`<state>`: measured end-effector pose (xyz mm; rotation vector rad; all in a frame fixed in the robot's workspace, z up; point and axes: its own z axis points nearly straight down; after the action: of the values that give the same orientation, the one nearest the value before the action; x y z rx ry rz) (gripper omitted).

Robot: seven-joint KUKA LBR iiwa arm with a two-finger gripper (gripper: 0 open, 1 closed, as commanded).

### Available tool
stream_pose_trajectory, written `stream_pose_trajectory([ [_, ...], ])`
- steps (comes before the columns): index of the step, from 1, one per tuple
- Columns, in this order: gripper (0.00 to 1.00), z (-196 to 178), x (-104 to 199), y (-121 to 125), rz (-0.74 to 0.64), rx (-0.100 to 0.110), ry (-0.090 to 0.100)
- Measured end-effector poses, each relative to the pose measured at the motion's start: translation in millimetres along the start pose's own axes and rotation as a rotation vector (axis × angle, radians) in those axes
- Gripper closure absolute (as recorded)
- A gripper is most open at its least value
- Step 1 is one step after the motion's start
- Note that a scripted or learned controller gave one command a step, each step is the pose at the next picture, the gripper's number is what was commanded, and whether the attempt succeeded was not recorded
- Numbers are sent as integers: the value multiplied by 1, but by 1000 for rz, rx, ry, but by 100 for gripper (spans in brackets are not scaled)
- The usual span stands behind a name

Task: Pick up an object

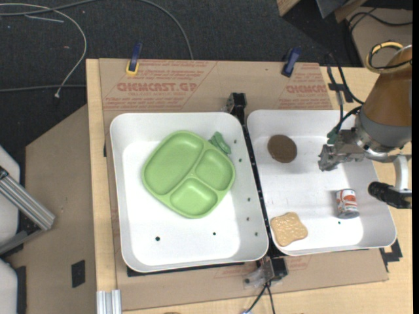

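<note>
Hovering at 3 o'clock over right bin (373,237), gripper (329,157); can't tell finger state. Nothing seen held. Brown disc (282,148) at 9 o'clock of it, can (347,203) at 5.

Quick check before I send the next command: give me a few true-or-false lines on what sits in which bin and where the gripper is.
1. The green divided plate lies in the left bin. True.
2. The brown round disc lies in the left bin. False: it is in the right bin, near its far left corner.
3. The small can lies on its side in the right bin. True.
4. The gripper is over the green plate. False: it is over the right bin, between disc and can.
5. The tan cracker sits at the right bin's near left corner. True.
</note>
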<state>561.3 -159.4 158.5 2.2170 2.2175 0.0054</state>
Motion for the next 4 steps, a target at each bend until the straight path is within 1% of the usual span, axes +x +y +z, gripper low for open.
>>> stream_pose_trajectory([
  [1,100,-64,2,5,-1,0,0],
  [2,100,-119,2,6,-1,-1,0],
  [3,100,-104,57,17,-6,9,5],
  [4,100,-93,119,15,-7,10,5],
])
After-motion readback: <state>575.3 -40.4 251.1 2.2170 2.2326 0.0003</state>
